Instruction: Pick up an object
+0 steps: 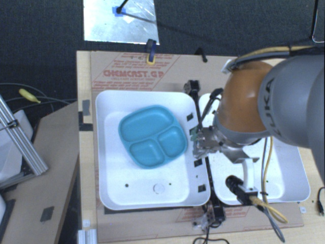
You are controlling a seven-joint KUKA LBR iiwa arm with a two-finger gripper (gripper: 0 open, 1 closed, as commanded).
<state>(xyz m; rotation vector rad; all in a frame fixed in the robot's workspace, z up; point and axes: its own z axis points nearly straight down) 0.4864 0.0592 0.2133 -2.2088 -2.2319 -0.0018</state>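
Two shallow white bins sit side by side on a brown sheet of board (137, 70) printed in red; the large line reads roughly "CHEMCAST GP", with smaller lines above and below it too fine to read. In the left bin (109, 187) lies a blue divided tray (151, 135) with three compartments — one long one along its upper left and two smaller ones toward the lower right — turned at a slant and resting in the bin's upper middle, apart from the walls. A small pale round mark or disc (159, 188) shows on the bin floor near the front wall, too faint to identify. The right bin (294, 179) is largely covered by the arm (284, 100), whose grey casing carries dark letters that seem to read "KUKA", seen sideways, next to its orange band. The gripper (200, 141) hangs at the divide between the two bins, just right of the blue divided tray's edge; whether it is apart or together cannot be told from this angle, and nothing is visibly held. Black and yellow cables trail from the wrist over the right bin's front. Beyond the board lies a shiny silver sheet (119, 14) with a blue patch on it, and a yellow-and-blue clip (151, 52) at the board's far edge.
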